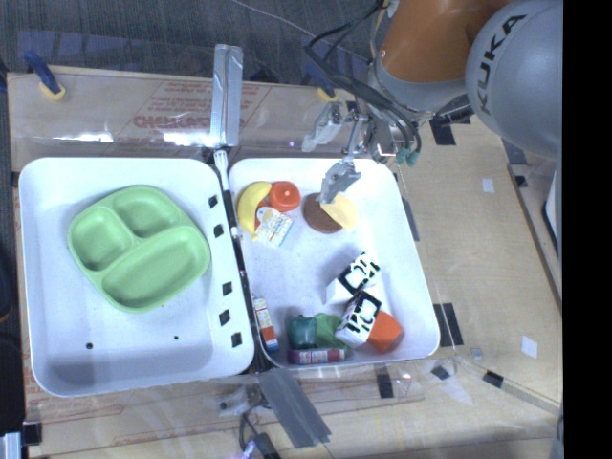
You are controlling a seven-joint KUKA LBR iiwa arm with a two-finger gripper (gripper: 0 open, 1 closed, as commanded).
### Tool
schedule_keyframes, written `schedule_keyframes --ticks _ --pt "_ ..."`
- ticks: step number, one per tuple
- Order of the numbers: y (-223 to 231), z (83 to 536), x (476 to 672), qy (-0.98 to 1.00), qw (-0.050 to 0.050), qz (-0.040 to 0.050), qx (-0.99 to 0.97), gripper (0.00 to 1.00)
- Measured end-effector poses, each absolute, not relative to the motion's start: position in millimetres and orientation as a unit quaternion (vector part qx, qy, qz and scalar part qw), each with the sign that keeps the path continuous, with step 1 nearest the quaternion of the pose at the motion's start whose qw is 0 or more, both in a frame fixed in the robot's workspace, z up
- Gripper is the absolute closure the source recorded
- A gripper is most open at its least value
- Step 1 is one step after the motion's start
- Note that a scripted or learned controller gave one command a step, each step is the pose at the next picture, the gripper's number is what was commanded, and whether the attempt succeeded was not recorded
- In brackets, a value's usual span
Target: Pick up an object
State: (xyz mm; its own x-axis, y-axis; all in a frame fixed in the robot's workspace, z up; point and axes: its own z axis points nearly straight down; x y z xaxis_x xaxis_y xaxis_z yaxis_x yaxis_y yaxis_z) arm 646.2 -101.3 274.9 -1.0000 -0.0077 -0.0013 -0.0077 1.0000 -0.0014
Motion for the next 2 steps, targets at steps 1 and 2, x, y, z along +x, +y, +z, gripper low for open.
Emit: schedule_keyframes --ticks 1,2 --pt "-114.1 174.3 589.7 0.996 -0.001 0.0005 -0.089 0.00" --pt "-127.3 98.9 635.6 0.996 0.005 -0.0008 -0.094 0.00"
